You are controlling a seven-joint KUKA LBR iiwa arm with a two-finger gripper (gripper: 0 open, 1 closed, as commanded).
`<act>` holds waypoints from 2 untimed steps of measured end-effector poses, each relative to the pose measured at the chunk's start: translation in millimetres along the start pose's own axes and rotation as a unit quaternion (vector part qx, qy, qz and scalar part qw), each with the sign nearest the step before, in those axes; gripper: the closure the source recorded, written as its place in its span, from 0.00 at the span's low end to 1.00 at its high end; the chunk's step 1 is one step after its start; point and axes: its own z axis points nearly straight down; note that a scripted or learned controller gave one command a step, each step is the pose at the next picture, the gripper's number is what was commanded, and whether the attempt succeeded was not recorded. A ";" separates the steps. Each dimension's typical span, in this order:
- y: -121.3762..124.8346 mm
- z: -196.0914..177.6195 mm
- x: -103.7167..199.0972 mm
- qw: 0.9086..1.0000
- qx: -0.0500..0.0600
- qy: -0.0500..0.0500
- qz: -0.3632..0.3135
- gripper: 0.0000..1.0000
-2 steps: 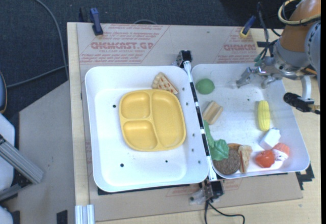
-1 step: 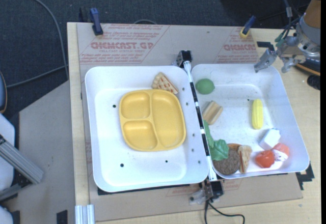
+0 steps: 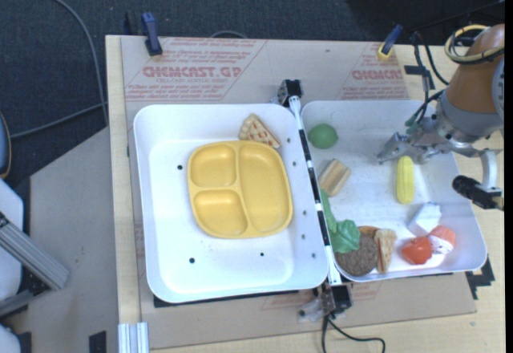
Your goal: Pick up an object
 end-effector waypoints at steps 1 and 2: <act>-34.5 -0.7 25.4 1.000 0.001 -0.002 0.001 0.00; -61.4 -0.6 26.3 1.000 0.001 -0.002 0.002 0.00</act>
